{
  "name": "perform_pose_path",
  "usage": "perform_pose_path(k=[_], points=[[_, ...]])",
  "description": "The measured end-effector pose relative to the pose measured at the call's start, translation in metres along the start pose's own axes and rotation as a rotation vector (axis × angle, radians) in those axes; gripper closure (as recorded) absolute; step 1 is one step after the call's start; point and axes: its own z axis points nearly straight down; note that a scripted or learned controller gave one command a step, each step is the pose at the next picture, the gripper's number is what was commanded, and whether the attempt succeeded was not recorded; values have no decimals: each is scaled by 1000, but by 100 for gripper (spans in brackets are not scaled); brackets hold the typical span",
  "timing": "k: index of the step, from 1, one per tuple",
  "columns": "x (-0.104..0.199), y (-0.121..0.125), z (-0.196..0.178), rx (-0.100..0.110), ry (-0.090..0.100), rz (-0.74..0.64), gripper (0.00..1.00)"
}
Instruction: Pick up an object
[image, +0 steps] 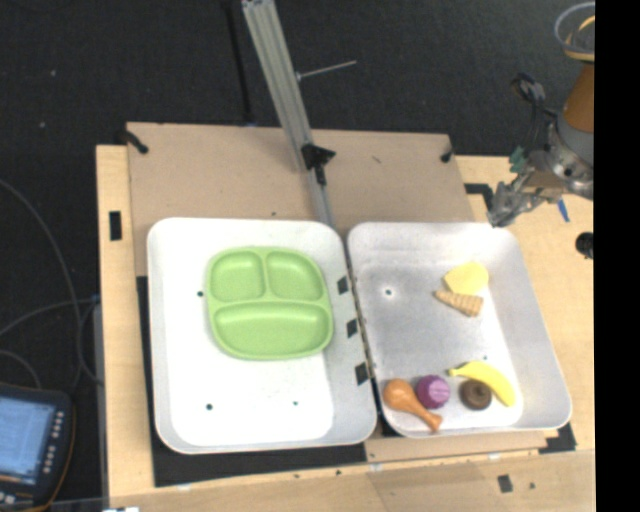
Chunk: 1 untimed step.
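Camera view: the pincer (503, 203) hangs at the upper right, over the tabletop (118, 300) just outside the far right corner of the right bin (400, 262), with the grey arm and its orange band running off the frame behind it. Whether it is released or clenched I cannot tell; it shows as a small dark shape against the bench and nothing can be seen in it.

No object is singled out by the task, so any of the toys in the right bin would serve. All of them lie toward the viewer and a little left of the pincer. Nearest is the yellow wedge with a ridged cone end (463, 287), in the upper right part of the bin, its long axis running roughly from the bin's far right toward the near left. The rest sit in a cluster along the near edge, well apart from the pincer: a banana (487, 381) lying on a slant, a dark brown ring (a doughnut, by the look of it) (476, 395) touching the banana, a purple round piece (433, 390), and an orange drumstick-shaped piece (408, 400) just beside the purple one.

The left bin (180, 400) holds a green divided plate (269, 303), far from the pincer.

My judgement is that the wedge is the shortest reach, a short move inward and down.

No brand, label or legible writing appears anywhere.
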Motion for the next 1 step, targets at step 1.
perform_pose_path(k=[1], points=[[42,-6,6,3,1,1,100]])
